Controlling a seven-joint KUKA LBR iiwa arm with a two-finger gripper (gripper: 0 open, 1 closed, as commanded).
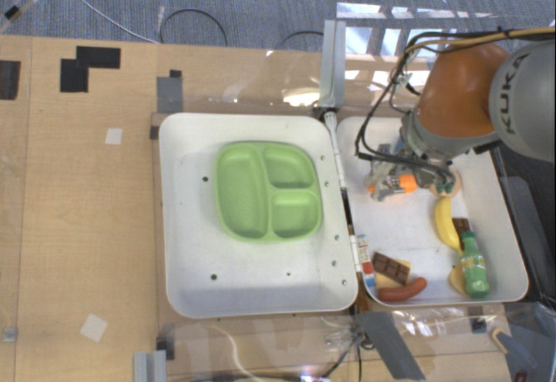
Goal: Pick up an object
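Note:
My gripper (407,170) hangs low over the back of the right bin (512,224), under the arm's orange band. A small orange object (398,185) lies right at the gripper's tip, and I cannot tell whether it is touched or gripped. A yellow banana (446,222) lies just right of it. A green bottle (473,272) sits at the front right. A brown chocolate bar (391,267) and a red sausage (404,289) lie by the front left corner.
The left bin (187,241) bears a green divided plate (268,191) at its middle. A ridge where the bin walls meet (343,198) separates the two bins. Black cables loop from the wrist over the right bin's back. Wooden bench top spreads to the left.

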